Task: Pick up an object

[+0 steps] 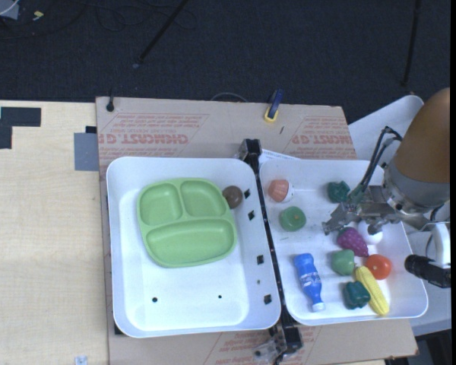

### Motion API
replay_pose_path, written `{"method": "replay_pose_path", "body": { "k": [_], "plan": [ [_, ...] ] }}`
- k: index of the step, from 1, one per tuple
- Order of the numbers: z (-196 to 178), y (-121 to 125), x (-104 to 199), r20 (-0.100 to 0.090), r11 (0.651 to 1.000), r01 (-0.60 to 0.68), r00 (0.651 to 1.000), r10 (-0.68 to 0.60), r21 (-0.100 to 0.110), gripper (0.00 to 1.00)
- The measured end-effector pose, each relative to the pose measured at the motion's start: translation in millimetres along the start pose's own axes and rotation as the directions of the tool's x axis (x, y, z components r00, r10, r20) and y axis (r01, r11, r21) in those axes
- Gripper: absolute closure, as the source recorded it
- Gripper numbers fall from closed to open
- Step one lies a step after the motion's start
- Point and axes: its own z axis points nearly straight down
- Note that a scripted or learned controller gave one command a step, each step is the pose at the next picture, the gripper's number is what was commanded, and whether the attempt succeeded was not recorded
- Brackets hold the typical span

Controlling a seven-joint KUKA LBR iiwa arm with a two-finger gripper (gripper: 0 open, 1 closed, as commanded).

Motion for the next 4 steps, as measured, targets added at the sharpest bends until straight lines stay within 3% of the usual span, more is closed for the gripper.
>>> {"method": "replay_pose_path", "body": {
  "k": [1, 3, 4],
  "plan": [
    [-7, 3, 0, 0.002, 1.0, 0.002, 1.0, -0.002, -0.014, 0.0],
    [103, 8, 4, 0.001, 1.0, 0.003, 1.0, -0.003, -0.009, 0.0],
    [125, 8, 6, 0.001, 1.0, 0.002, 1.0, -0.002, -0.01, 0.0]
  ]
}}
